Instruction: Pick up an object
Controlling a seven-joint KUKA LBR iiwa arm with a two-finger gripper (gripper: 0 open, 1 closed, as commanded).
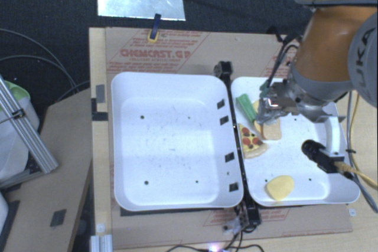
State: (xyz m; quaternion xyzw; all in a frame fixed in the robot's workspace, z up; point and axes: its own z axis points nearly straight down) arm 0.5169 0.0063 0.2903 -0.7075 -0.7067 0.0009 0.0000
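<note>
Camera view: grey two-finger gripper (269,110) sits low over the right-hand shallow white bin (295,153), centre-right of frame. It's above a cluster: green plastic stick (244,107), toy pizza slice w/ red dots (252,143), and tan flat slab (272,130) just beneath it. Open/closed state can't be told, too occluded. Nothing is seen gripped.

Judgement: one target should be committed to, prob. the tan slab. Descent to be kept vertical and closure centred so neighbours aren't nudged. Yellow rounded lump (279,187), lower right, lies apart, so an easier fallback.

End effector (269,116) low in right bin (304,177), beside green stick (244,107) and pizza slice (252,143), yellow lump (279,187), perhaps foam, nearby
</note>
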